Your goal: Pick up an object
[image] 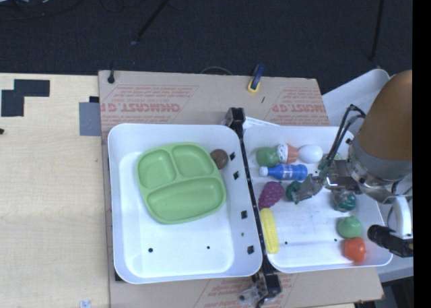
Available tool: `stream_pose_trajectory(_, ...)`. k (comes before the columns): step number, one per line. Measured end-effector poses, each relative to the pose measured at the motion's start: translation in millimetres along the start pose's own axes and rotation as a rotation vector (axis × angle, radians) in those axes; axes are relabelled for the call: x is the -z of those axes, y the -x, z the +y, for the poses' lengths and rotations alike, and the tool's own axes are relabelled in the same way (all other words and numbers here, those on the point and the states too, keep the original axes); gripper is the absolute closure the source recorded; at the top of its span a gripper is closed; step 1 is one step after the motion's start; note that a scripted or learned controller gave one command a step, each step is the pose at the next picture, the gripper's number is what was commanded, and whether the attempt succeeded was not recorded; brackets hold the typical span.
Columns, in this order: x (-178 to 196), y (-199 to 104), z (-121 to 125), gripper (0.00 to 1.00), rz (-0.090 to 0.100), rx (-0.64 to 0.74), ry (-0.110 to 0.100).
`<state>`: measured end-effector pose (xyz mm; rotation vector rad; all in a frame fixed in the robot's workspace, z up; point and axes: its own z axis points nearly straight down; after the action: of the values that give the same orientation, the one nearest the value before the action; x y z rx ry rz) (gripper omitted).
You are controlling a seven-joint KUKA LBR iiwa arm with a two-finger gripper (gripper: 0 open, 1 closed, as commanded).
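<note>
In the right bin (316, 246) lie a blue bottle (286, 172), purple grapes (271, 194), a yellow corn cob (269, 230), a green and orange toy (275, 156), a white egg (310, 154), a green ball (349, 226) and a red-orange tomato (355, 250). My gripper (306, 189) hangs low over the middle of this bin, just below the blue bottle and right of the grapes. A small dark green thing (293, 193) lies right at its tip; whether it is held is unclear. Another dark teal piece (346, 200) sits under the wrist.
The left bin (128, 232) holds a green divided plate (180, 182) and a small brown ball (219, 158) by its right wall. The divider (246, 185) between the bins runs close to the grapes and corn. The arm (390, 131) covers the right bin's far right side.
</note>
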<state>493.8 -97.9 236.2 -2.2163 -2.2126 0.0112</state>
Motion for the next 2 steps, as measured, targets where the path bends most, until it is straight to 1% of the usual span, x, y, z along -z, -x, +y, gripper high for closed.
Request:
stream_pose_trajectory(1,5,0,2,0.0,-0.002,0.002,0.011)
stream_pose_trajectory(2,-59,-4,3,0.0,0.0,0.002,0.002)
